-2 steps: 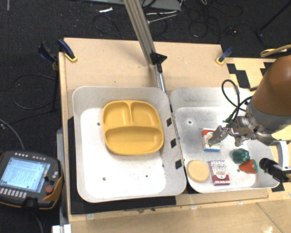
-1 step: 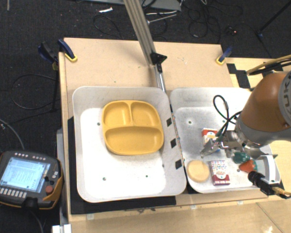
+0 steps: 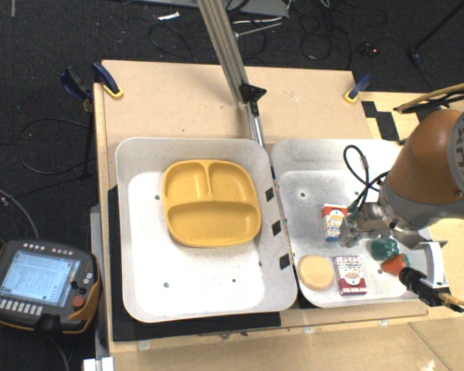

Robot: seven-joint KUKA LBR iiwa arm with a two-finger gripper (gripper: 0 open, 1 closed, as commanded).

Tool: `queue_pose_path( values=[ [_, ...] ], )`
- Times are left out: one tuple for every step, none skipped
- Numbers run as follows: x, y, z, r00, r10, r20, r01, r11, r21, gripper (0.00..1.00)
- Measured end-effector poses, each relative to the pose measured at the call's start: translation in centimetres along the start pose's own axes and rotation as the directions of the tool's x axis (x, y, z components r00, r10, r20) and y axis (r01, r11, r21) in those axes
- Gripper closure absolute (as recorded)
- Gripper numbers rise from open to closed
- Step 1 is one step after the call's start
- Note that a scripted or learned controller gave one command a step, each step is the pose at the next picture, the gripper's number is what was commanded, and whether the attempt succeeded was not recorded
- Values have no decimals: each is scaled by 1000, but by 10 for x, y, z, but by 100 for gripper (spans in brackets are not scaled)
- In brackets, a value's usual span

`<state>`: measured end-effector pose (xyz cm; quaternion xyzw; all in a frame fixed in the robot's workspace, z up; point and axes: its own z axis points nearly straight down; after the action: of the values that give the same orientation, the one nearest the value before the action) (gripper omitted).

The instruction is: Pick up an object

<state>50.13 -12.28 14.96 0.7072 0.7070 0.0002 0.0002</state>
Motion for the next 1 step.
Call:
queue_pose_path(
  values=[
    [6,9,-58,1000,-4,1,4,1000,-6,100]
  ],
)
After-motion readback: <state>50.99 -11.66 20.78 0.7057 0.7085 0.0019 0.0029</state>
